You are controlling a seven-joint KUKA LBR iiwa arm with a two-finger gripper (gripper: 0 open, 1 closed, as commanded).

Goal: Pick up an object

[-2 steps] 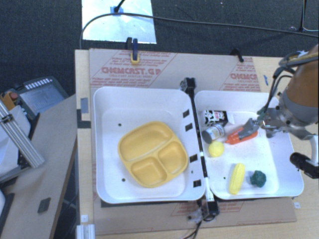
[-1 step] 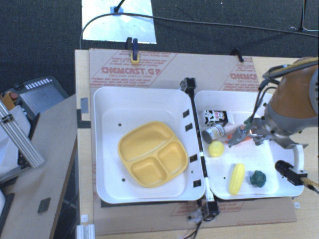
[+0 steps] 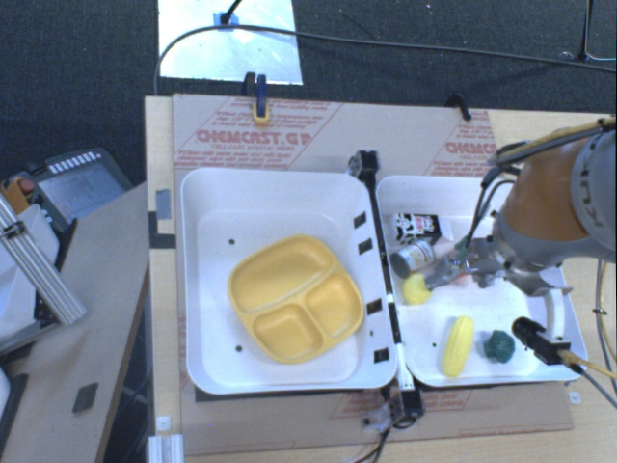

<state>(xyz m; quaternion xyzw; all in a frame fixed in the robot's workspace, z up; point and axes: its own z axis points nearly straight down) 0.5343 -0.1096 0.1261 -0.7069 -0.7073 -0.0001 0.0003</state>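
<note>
Toys lie in the right bin on a cardboard-covered bench; tool grip state unclear.

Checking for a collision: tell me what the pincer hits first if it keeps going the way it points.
Probably the small yellow ball, just beyond the pincer in the right bin; the silver can lies close beside that line. Depth is unclear.

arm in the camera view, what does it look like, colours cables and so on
The arm is bulky and rounded, grey metal with a broad orange band above the wrist. Thin dark cables loop along its left side down toward the wrist. The gripper is a small grey metal piece at its tip, over the right bin.
</note>
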